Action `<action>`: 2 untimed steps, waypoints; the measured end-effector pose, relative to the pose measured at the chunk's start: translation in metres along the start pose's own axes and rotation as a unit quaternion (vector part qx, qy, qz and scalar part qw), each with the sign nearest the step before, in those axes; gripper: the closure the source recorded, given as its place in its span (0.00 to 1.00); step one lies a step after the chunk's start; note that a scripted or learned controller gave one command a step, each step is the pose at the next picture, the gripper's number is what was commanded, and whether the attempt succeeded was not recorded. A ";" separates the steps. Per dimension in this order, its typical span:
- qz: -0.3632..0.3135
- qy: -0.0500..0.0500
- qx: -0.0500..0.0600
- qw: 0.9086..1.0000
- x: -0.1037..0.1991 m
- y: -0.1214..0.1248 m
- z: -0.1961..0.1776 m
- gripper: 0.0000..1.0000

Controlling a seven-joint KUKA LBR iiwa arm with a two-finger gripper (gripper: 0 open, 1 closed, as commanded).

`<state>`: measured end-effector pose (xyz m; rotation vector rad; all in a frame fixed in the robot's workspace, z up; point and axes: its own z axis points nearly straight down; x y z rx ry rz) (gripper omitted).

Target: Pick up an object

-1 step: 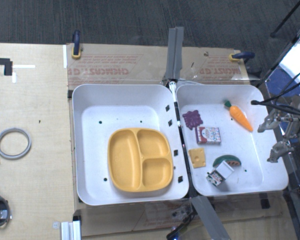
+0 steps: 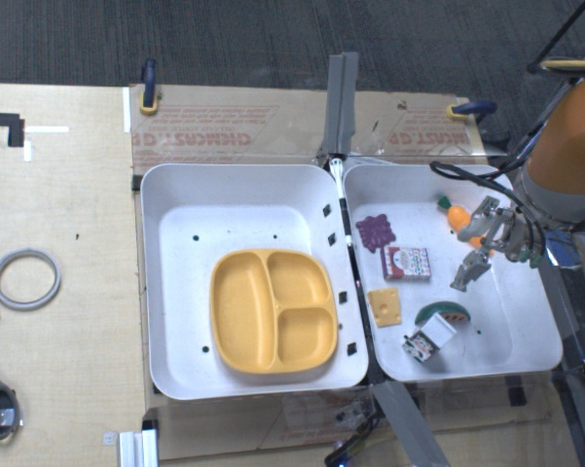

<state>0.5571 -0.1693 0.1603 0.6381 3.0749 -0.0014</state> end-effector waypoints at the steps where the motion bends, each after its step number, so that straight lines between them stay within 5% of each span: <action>1: 0.097 -0.001 0.000 0.995 -0.103 -0.006 0.061 0.00; 2: 0.136 -0.001 0.000 0.991 -0.088 0.004 0.052 0.00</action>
